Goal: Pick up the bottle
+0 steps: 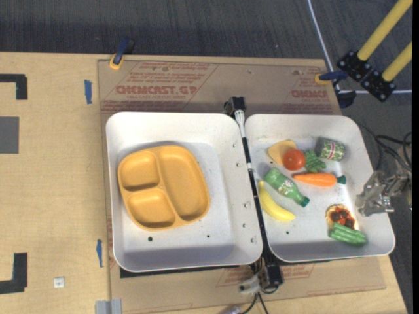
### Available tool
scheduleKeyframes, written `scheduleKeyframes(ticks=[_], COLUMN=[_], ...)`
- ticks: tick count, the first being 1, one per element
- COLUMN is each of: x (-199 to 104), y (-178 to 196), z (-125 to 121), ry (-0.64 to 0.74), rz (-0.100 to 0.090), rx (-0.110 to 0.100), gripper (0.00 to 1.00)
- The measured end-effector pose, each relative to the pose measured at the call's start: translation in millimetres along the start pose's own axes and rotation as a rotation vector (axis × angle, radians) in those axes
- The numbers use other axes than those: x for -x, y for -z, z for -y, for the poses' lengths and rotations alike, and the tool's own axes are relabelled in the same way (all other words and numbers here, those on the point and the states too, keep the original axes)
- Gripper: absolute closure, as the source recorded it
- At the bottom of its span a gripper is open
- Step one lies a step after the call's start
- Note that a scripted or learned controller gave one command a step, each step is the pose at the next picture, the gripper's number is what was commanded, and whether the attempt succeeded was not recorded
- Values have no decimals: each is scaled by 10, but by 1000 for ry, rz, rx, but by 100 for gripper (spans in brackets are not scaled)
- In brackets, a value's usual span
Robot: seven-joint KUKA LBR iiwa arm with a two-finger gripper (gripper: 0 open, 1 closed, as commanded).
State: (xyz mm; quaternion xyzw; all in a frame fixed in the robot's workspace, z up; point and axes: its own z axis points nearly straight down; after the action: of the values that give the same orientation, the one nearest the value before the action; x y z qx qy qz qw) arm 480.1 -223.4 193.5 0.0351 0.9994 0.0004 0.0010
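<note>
Bottle position: I see the green bottle [286, 187] lying on its side in the right bin [376, 241], toward that bin's left wall and about midway between its far and near edges.
Bottle axis: its long axis runs on a diagonal, one end toward the bin's far-left corner and the other, at the lower right, toward the near-right; I judge that lower-right end to be the cap.
Neighbours: a yellow banana [275, 205] lies just beside it on the near side, a red tomato [294, 159] just beyond it, and an orange carrot [315, 180] close on its right.
Hand position: the hand [378, 195] sits at the right bin's right edge, so the bottle lies to its left across the bin, well apart.
Hand state: I cannot tell whether it is released or clenched; it looks metallic and blurred here, and I see nothing held in it.
Arm pose: the arm enters from the right, low over the tabletop.
Next move, my judgement: travel left over the carrot, then close across the bottle's diagonal.
</note>
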Motion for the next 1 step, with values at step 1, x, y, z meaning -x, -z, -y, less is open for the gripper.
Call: scheduleKeyframes(ticks=[1], x=[4], y=[86], z=[-11], ry=[251], rz=[4], rx=[-1], gripper=[100])
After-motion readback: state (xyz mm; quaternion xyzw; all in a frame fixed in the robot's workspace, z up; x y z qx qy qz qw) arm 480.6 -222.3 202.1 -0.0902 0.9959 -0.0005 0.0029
